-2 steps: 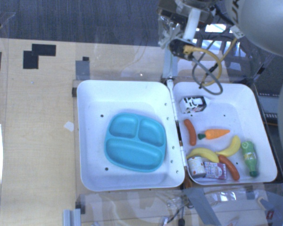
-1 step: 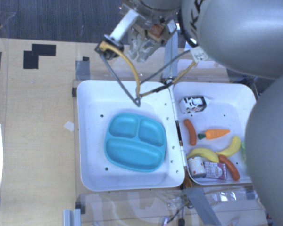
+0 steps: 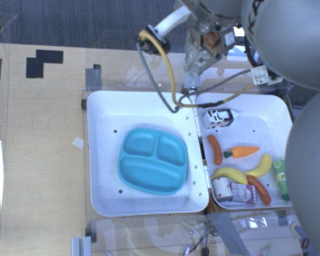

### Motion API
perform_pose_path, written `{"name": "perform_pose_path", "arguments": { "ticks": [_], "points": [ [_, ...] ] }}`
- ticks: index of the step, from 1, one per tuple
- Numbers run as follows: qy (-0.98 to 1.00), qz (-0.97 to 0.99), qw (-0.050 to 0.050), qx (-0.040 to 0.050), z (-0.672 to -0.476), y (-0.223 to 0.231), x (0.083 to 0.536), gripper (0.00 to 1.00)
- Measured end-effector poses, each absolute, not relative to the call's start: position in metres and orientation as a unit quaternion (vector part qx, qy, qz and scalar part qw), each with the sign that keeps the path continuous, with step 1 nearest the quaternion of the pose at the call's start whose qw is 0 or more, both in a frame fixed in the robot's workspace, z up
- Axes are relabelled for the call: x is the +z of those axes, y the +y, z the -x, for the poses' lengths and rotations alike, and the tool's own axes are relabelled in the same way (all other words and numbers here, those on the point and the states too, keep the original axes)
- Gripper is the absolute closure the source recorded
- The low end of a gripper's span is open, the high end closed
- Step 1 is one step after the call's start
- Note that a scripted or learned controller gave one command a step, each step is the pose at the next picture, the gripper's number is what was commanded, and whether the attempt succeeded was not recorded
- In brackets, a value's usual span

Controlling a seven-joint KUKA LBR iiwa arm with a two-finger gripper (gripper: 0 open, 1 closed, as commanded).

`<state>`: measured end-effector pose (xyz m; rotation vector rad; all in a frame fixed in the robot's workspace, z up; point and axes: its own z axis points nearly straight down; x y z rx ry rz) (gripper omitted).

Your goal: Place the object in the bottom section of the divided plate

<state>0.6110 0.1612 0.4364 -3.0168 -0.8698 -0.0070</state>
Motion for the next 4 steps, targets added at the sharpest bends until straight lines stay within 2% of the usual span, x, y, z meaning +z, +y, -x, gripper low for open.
{"name": "perform_pose_path", "arguments": {
  "ticks": [1, 2, 3, 4],
  "points": [
    [-0.214, 0.977, 0.001, -0.0024, -0.648, 0.221, 0.437, 1.00],
    [-0.100, 0.995, 0.001, -0.0024, -0.654, 0.231, 0.437, 1.00],
    [-0.170, 0.985, 0.000, -0.0011, -0.656, 0.145, 0.436, 1.00],
    [-0.102, 0.995, 0.001, -0.0022, -0.648, 0.236, 0.430, 1.00]
  ]
}}
